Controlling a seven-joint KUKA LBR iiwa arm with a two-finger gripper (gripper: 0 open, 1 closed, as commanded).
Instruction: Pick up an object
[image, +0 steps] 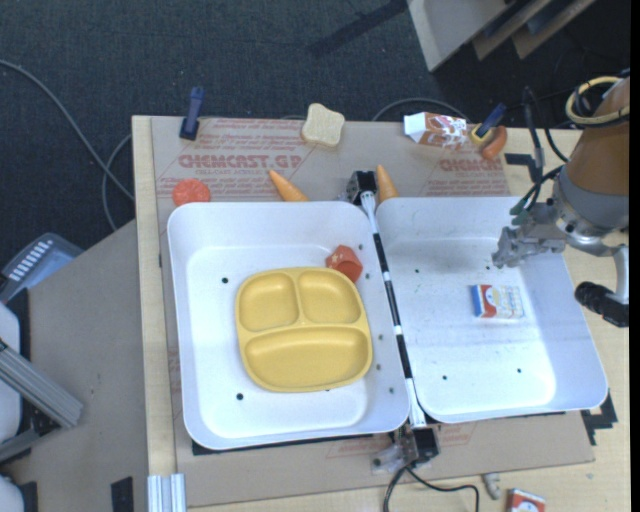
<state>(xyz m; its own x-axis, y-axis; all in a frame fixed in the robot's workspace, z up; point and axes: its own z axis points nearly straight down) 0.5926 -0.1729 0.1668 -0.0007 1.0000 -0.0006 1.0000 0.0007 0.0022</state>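
A small flat packet (497, 301), white with red and blue print, lies in the right bin (450, 385) toward its far right part. My gripper (510, 246) hangs over the same bin, just beyond the packet and slightly to its right, with a gap between them. The grey arm comes in from the right edge. A small red-orange object (346, 262) rests in the left bin (205, 300), touching the far right corner of a yellow divided plate (301, 328).
On the cardboard behind the bins lie a bread slice (323, 124), two orange carrot pieces (288, 187) (386, 184), a red disc (190, 191), a blue clip (191, 112), and a red-white carton (437, 129). A black clamp (363, 186) sits between the bins' far corners.
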